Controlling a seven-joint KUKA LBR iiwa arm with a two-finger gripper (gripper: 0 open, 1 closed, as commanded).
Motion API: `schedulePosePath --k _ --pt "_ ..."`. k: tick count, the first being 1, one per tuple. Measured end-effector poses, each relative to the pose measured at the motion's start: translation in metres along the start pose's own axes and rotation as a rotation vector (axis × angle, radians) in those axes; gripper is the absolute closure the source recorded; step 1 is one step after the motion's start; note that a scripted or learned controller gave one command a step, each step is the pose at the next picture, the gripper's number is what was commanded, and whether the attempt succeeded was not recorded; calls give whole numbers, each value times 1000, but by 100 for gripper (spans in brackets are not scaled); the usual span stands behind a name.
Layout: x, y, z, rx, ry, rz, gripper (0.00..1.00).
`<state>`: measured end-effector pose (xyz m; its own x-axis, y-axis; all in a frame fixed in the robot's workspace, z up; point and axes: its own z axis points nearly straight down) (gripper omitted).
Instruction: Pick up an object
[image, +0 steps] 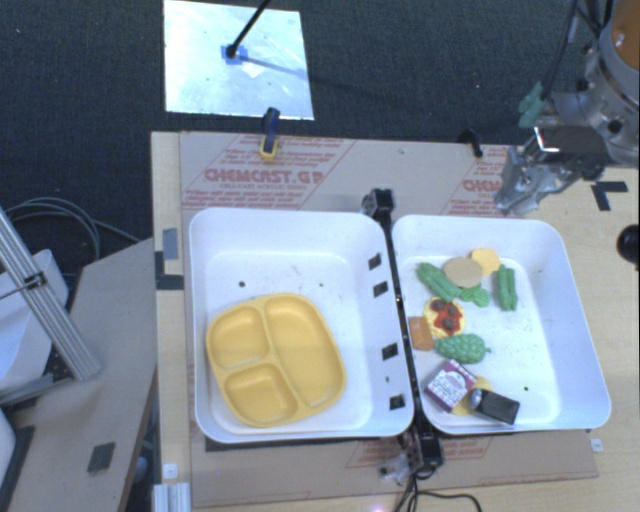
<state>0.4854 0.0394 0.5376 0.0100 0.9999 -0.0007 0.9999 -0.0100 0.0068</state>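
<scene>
one glossy yellow three-compartment tray (275, 357) beside bumpy green toys (461, 347).

Bench (300, 165): pale board, red lettering.
Left bin (290, 240): rests on bench.
Right bin (560, 330): alongside, apparently touching.
Clamp (269, 135): far edge.

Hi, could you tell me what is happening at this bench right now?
A robot arm is reaching in over the far edge of the right bin, its gripper above the bench just beyond the rim, with nothing seen between its fingers. The right bin holds a cluster of toy food, including green vegetables, a small pizza and a black block. The left bin holds a yellow divided tray. Nothing has been picked up yet.
</scene>
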Motion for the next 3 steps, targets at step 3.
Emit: schedulePosePath --k 3 --pt "82 -2 161 18 -1 -19 100"
